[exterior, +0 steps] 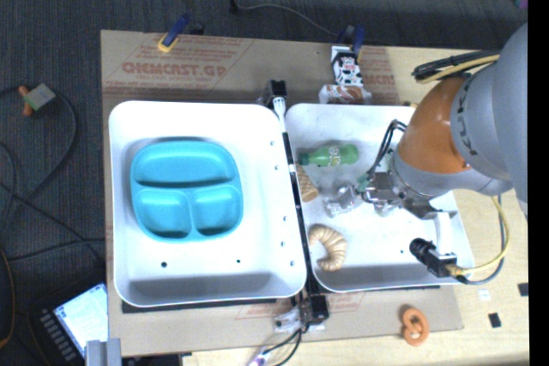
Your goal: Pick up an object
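Your arm [480, 124] hung over the right bin [377, 274]; end effector [364, 195] perhaps beside the bottle [328, 156], grip unclear; lower next.

Two bins sat side by side on the bench [171, 69]. In the left bin [124, 270], a divided tray [184, 189] lay near the middle. In the right bin [369, 274], a bottle [328, 156] lay toward the far left corner and a croissant [331, 244] near the front left corner. The gripper [353, 195] hung between them, the arm [467, 129] reaching in over the right edge.
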Available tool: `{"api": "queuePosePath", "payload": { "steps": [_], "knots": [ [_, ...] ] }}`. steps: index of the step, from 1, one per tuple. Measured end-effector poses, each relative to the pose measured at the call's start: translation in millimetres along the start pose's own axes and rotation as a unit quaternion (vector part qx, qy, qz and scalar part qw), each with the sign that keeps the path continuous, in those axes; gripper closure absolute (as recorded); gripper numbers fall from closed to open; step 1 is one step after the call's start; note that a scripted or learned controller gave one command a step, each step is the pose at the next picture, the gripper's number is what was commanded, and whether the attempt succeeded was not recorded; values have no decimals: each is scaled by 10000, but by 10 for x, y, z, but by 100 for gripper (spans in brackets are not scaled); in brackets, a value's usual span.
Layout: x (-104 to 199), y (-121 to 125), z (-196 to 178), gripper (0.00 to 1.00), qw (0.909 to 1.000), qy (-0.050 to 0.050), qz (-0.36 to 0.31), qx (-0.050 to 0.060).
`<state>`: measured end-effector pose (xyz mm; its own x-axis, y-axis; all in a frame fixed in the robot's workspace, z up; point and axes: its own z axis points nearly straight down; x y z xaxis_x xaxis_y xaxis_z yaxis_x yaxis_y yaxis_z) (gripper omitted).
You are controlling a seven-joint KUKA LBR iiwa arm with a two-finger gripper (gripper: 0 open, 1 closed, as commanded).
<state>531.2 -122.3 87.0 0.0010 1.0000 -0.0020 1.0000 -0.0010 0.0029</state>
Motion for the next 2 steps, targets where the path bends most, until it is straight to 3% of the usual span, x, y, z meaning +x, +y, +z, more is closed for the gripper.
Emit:
{"api": "queuePosePath", "payload": {
  "steps": [1,2],
  "knots": [
    [251,391,-5,0,10000,-14,-4,-15],
    [99,789,-268,0,10000,0,-11,10]
  ]
}}
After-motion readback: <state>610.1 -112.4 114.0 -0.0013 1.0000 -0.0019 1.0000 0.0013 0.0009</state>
